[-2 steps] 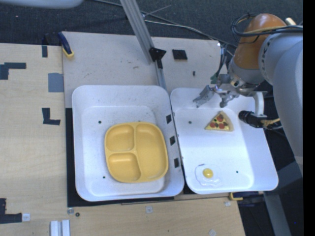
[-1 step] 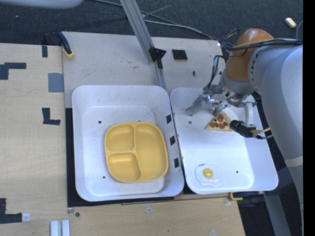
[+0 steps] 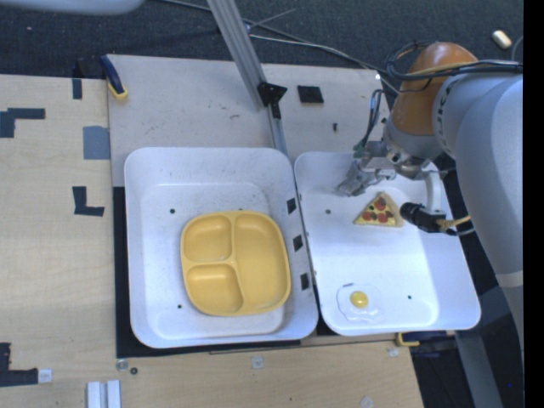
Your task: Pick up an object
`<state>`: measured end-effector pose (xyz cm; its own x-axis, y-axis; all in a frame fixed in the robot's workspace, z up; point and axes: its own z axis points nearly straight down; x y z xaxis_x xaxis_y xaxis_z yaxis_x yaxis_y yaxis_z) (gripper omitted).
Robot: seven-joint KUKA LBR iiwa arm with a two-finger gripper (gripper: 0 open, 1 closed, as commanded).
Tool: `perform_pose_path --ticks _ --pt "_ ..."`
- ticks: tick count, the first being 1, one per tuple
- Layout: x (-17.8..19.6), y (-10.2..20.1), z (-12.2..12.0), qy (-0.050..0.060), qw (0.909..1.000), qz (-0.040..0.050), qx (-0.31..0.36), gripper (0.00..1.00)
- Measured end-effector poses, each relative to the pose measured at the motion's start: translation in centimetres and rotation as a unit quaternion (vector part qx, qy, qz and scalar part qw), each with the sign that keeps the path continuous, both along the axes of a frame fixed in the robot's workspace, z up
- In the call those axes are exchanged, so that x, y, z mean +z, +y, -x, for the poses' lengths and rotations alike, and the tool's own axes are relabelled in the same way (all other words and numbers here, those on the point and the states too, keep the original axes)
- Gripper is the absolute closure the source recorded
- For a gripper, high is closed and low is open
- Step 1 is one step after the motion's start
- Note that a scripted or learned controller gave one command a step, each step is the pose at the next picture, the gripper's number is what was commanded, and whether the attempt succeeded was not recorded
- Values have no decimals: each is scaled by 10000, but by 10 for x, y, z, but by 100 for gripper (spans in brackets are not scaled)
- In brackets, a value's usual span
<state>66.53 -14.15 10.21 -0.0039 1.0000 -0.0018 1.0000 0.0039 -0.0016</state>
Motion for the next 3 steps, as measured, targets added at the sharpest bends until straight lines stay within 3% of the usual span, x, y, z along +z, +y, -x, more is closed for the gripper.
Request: perform_pose_path --ticks 3 --pt "148 -12 9 -34 10000 2 -13 100"
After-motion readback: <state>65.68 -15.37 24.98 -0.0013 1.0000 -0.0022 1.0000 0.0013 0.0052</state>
